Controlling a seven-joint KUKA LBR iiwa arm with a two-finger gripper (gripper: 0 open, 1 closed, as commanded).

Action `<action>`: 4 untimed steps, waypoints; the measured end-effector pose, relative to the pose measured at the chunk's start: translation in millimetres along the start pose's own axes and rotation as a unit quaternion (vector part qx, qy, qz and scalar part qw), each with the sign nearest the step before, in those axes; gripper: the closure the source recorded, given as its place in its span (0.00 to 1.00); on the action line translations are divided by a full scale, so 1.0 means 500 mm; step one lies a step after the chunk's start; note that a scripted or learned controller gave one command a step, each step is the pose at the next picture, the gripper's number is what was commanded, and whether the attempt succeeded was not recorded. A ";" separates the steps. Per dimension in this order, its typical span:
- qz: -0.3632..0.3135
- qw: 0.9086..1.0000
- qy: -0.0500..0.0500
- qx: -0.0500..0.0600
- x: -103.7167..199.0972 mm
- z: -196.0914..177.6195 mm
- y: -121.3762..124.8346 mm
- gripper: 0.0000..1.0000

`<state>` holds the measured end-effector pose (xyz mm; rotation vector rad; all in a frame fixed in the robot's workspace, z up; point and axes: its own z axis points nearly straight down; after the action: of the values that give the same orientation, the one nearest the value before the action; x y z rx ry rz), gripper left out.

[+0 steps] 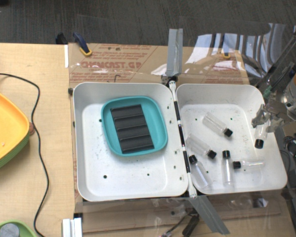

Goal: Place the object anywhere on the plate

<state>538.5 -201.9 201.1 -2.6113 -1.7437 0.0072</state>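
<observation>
A light wooden worktop (44,147) seen from above at a slant, carrying two shallow white bins side by side; the left bin (88,177) holds a teal square plate (160,127) with rounded corners, lying flat toward the bin's upper middle; on the plate rests a dark grey ribbed block (132,128), its ridges running across it; the right bin (274,179) holds several clear plastic vials with black caps, scattered and lying on their sides; one vial (217,123) lies near the bin's centre, another vial (201,146) lies below it toward the divider, a third (227,167) lies nearly upright in the picture near the front, and a separate black cap (259,143) sits near the right wall; the robot's jaws (264,116) hang over the right bin's right edge, above the vials; whether they are spread or pressed together cannot be told, and nothing is visible between them; at the far left of the worktop sit stacked yellow plates (4,132) with a black cable (39,132) looping beside them; flattened brown cardboard (118,63) lies behind the bins.
</observation>
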 end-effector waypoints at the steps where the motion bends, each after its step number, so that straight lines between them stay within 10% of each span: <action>1: 0.000 1.000 0.000 0.000 0.000 0.000 0.000 0.00; 2: 0.011 1.000 0.000 0.000 0.014 -0.299 -0.014 0.00; 3: 0.070 0.998 0.000 0.000 0.009 -0.478 0.078 0.00; 4: 0.132 0.991 0.000 0.000 0.019 -0.478 0.110 0.00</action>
<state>594.2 -213.8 439.7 -2.8189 -1.3856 0.0073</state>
